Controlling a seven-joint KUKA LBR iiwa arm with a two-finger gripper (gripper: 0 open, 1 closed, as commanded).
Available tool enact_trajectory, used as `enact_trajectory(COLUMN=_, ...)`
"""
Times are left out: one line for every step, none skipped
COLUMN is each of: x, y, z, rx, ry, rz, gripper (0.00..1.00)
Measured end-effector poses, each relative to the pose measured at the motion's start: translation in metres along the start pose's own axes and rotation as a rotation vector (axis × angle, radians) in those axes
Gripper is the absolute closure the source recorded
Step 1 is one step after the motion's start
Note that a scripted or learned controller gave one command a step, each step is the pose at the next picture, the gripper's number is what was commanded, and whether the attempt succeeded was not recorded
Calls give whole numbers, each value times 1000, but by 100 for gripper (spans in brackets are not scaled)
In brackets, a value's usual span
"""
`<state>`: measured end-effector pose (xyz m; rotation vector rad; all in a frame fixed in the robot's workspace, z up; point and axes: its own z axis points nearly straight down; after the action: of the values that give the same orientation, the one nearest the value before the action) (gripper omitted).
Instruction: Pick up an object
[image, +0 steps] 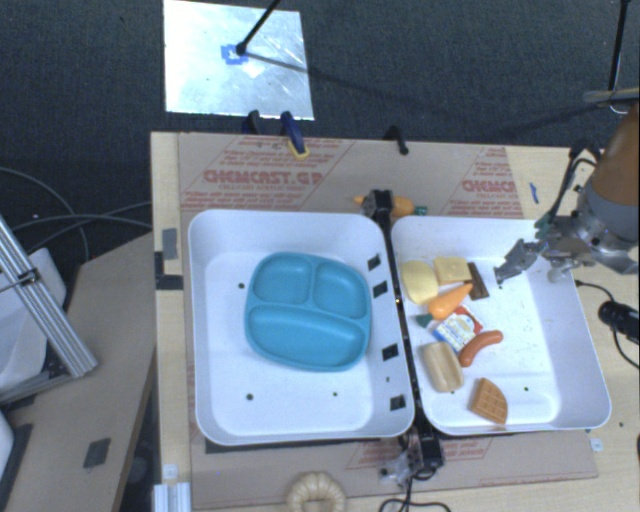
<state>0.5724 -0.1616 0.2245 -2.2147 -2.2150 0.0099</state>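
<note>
Food pieces, a carrot (452, 298), a sausage (480, 346) and a waffle (489, 401) among them, lie clustered in the left half of the right bin (575, 350), near the divider. My gripper (516, 260) hangs over that bin's upper right part, apart from them with nothing visibly held, and its opening I cannot tell. The left bin (215, 330) holds a blue tray (308, 309).

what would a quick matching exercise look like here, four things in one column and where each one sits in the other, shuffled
Things:
1. blue divided plate
2. waffle piece
3. sausage
4. end effector

Places:
A. near corner of the right bin
B. above the right bin's far right part
C. middle of the left bin
D. right bin, just beyond the waffle piece

Pairs: 1-C, 2-A, 3-D, 4-B
</note>
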Motion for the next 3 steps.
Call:
enact_trajectory(x=0, y=3, z=-7, rx=-12, ry=-2, rz=-3, gripper=0)
enact_trajectory(x=9, y=-4, z=45, rx=-8, ry=-1, rz=-1, gripper=0)
enact_trajectory(x=9, y=-5, z=107, rx=-8, ry=-1, rz=-1, gripper=0)
